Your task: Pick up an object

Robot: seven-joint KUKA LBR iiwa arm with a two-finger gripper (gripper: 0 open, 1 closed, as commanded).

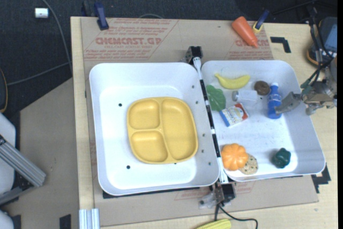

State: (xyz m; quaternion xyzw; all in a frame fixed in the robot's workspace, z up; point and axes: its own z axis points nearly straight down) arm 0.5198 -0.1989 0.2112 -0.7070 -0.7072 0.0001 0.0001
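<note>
Gripper (pixel 290 102) at right bin (pixel 308 139) edge, beside blue bottle (pixel 274 100); jaw state unclear. Banana (pixel 232 81) near top.

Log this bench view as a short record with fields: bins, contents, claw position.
left bin: holds a yellow divided plate
right bin: holds the loose items
far side of right bin: banana, brown round item, blue bottle
middle of right bin: green leaf-shaped piece, clear packet, red and white packet
near side of right bin: small orange pumpkin touching a cookie, dark green item
outside the bins: orange carrot-like item on the bench
claw: at right bin's right side, beside the blue bottle
</note>
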